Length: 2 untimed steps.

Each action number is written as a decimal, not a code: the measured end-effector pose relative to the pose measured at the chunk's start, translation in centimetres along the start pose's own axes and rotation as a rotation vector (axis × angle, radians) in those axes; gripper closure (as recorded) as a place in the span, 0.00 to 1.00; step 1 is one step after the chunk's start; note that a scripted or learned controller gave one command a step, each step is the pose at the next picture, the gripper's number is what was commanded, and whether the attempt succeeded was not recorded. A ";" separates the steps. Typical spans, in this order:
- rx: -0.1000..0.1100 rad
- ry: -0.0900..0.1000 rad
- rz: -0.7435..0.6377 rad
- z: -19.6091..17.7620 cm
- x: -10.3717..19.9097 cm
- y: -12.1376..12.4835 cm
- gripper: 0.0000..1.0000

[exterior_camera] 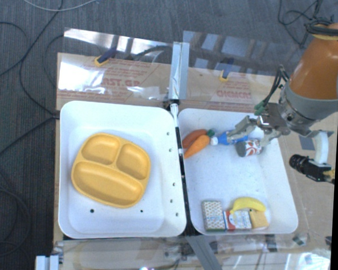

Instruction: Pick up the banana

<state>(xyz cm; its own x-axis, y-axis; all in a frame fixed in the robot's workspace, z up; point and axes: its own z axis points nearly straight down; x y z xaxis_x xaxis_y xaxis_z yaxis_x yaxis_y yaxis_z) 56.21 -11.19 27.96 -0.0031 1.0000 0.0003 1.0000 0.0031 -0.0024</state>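
We start with the two white bins: the left bin [67, 211] carries a yellow divided plate [111, 169] near its middle, and the right bin [287, 216] carries everything the task concerns. The arm [317, 72] comes in over the right bin's far right corner, and its gripper [265, 123] hangs just above the far edge there. We cannot tell how the jaws stand, since the wrist and the clutter beneath hide them.

The banana [249, 205] lies near the right bin's near edge, toward its near right corner, well apart from the gripper. It touches or nearly touches a small box [245, 220] on its near side, with a speckled packet [212, 215] just beside that. Our first worry is this crowding: we judge that a descent aimed slightly toward the near edge could close on the box instead, or drag both things together.

At the far edge sit a small can [250, 148] and a blue-tipped object [231, 137], directly under or beside the gripper, and a carrot [195, 143] rests against the bin's left wall. We think a low sweep toward the banana could knock the can over or push it along.

The banana is curved and smooth, so a grip across its arch might slip off, and the near wall leaves little room for a finger on that side
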 end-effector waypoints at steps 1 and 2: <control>0.001 0.001 -0.092 11.7 -3.8 -4.1 0.00; 0.001 0.001 -0.086 9.7 5.5 -5.2 0.00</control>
<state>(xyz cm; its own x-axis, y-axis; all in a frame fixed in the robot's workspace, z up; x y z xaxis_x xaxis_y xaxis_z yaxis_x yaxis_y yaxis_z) 50.99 -5.68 18.28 -0.0889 0.9960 0.0012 0.9960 0.0889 -0.0035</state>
